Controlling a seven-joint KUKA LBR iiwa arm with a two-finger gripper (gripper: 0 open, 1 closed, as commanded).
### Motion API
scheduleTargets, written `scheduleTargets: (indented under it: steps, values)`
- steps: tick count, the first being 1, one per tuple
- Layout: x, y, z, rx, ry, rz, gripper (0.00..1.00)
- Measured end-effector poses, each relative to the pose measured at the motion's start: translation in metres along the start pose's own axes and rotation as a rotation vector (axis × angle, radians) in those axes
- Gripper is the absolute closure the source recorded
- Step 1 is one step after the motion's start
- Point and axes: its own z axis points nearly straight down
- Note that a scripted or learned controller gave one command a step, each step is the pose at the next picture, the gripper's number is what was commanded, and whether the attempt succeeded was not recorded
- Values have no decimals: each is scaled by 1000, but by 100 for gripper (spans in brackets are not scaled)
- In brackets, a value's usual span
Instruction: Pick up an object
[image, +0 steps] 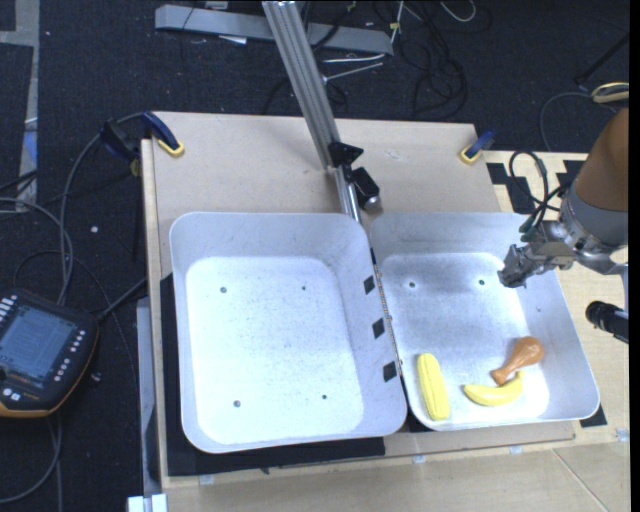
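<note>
Corn (433, 387), banana (493, 394) in rt bin (450, 275); gripper (517, 270) grip state unclear; bench (260, 165).

At the right edge of the frame the arm (600, 205) shows a broad orange band above a rounded grey wrist section with a pale metallic sheen. A thin black cable loops off its left side, and the gripper (519, 268) is a small, dark grey, blocky assembly of angular metal parts.
</note>
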Motion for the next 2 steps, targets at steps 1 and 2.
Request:
scheduleTargets:
  steps: [1,2]
  values:
    - [0,0,-9,2,1,0,100]
    - [54,-6,-4,3,2,-4,100]
